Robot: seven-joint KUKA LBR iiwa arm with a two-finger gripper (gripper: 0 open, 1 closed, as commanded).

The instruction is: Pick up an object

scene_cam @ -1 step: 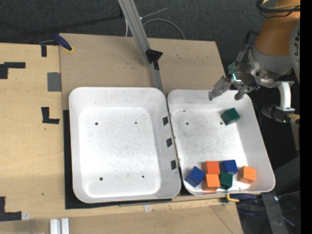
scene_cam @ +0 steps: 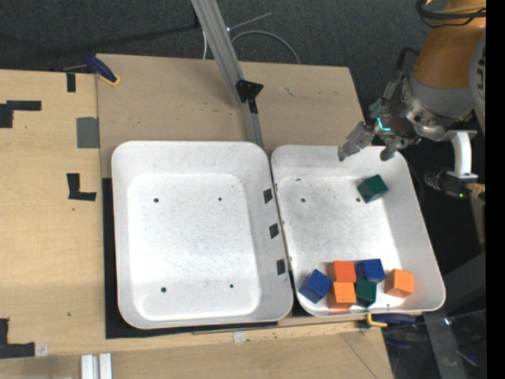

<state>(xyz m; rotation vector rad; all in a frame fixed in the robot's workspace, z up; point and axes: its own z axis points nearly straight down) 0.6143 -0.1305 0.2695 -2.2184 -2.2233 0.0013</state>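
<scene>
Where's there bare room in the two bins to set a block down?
The whole left bin floor is bare. In the right bin, the middle is free, between the lone green block and the near-edge cluster of blocks. That near edge is crowded.

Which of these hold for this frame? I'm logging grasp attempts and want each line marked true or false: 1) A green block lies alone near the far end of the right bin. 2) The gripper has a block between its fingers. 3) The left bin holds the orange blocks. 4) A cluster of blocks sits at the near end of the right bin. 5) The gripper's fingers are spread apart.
1) True: the green block lies apart from the others in the right bin.
2) False: the gripper has nothing between its fingers.
3) False: the orange blocks lie in the right bin.
4) True: blue, orange and green blocks are bunched there.
5) True.
</scene>
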